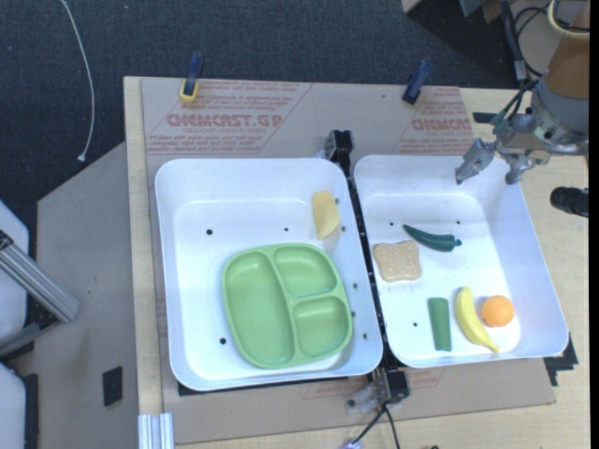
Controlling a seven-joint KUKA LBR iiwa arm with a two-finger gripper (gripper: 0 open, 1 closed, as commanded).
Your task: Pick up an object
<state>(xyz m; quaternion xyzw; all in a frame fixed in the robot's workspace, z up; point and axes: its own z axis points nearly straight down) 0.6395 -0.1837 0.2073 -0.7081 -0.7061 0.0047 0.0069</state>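
We log the surface [281, 110] first: a board printed "CHEMCAST GP" in red, twice, held by two clips at its far edge. On it sit the left bin [187, 204] and the right bin [533, 251], touching along their inner walls.

We take the right bin as landmark. The arm [566, 73] hangs over its far right corner, and the jaws [493, 164] stand apart with nothing between them, just above the bin's far wall.

Left of the landmark, in the left bin: a green tray [281, 302] with three compartments, and a yellow wedge [326, 215] against the wall shared with the right bin.

Inside the landmark, largest down: toast [397, 261] near its left wall, banana [473, 321] and orange [497, 311] touching at its near right, a green block [438, 324] just left of the banana, and a pepper [432, 238] at its middle.

We judge the pepper the likeliest target: it lies nearest, toward the viewer and slightly left of the jaws, long axis running left to right with a slight slant. The descent would need the jaws to straddle its short width.
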